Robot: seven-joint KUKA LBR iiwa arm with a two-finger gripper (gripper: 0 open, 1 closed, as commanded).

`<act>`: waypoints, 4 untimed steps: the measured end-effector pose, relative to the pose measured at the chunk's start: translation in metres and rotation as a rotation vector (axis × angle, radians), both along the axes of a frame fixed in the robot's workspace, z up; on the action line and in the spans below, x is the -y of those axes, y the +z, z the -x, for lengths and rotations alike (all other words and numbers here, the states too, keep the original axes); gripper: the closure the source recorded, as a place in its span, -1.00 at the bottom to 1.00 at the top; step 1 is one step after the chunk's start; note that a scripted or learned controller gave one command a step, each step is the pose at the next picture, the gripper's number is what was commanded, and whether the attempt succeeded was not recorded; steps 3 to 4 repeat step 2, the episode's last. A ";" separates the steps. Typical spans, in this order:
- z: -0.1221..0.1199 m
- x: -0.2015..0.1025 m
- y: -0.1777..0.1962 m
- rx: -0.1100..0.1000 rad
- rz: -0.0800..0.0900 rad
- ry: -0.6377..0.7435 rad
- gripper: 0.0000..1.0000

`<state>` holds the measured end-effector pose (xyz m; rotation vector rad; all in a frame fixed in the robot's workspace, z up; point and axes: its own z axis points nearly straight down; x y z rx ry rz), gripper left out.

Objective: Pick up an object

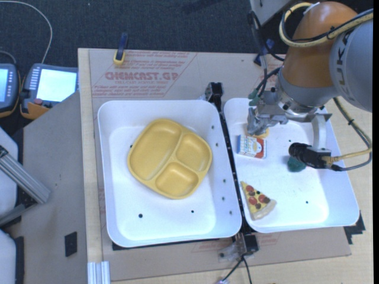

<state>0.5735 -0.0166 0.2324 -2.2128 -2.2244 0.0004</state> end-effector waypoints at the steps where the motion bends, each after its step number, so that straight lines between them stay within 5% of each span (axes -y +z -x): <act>1: -0.021 -0.051 0.004 0.006 0.001 0.001 1.00; 2: -0.025 -0.101 0.008 0.005 0.001 0.001 1.00; 4: -0.025 -0.101 0.008 0.005 0.001 0.001 1.00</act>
